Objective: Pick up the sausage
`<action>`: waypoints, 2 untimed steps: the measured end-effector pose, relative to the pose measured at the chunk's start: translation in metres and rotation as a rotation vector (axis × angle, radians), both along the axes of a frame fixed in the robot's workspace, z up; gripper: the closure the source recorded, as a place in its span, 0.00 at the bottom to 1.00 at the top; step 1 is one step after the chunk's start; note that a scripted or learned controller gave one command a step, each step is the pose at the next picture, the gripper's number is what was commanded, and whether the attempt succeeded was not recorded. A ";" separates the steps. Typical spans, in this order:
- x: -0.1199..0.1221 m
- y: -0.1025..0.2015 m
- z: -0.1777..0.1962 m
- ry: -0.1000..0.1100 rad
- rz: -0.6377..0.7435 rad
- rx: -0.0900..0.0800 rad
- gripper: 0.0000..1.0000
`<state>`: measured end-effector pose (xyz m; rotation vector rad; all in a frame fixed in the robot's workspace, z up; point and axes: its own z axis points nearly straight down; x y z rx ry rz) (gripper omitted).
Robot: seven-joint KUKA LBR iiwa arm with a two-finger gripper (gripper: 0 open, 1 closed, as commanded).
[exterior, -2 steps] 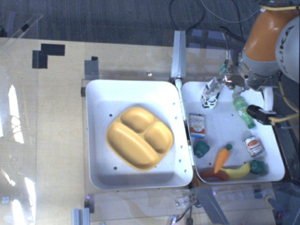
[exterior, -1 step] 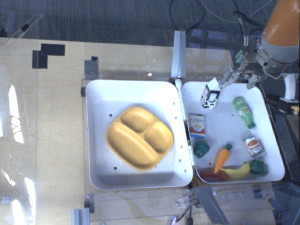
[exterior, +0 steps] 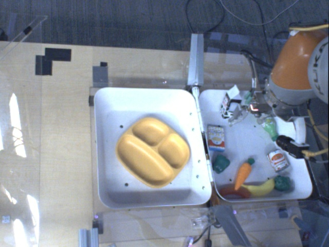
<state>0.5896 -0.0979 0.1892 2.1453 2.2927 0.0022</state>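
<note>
At the right white bin's near edge we see the dark red sausage, long axis left-right, w/ yellow banana touching; hand at far end, grip state unclear.

A bulky arm, orange band above a grey wrist, ends in a pale metal claw.

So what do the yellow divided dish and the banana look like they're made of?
The yellow three-section dish looks like moulded plastic: smooth, evenly coloured, with soft glossy highlights. The banana is probably a plastic toy, given its uniform yellow and slight sheen, though it is too small to be sure.
</note>
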 end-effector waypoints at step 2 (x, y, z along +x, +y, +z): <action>-0.039 -0.014 -0.001 0.000 0.256 0.000 0.00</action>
